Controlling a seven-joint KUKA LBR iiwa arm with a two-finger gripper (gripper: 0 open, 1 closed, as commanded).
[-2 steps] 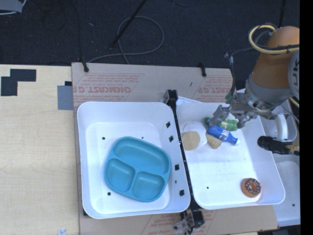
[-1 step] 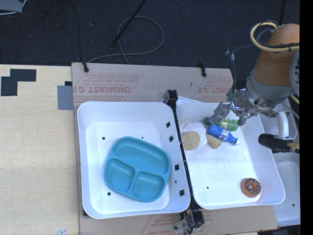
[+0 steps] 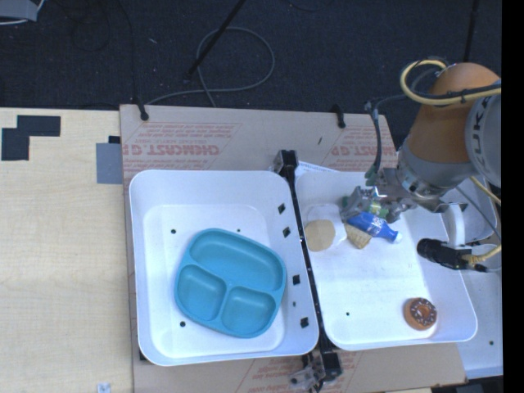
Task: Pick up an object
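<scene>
One blue packet [image 3: 372, 226] just below the tool [image 3: 370, 202].

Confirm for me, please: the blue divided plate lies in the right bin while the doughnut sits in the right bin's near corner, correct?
Not quite: the camera view shows the blue divided plate in the left bin. The doughnut does sit in the right bin's near corner.

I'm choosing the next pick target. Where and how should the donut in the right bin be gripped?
Grip the donut across its outer rim, coming straight down from above. It lies flat on the right bin floor near the front right corner, well apart from the other items, so there looks to be room for the fingers on either side. The bin wall close by probably rules out a side approach.
</scene>
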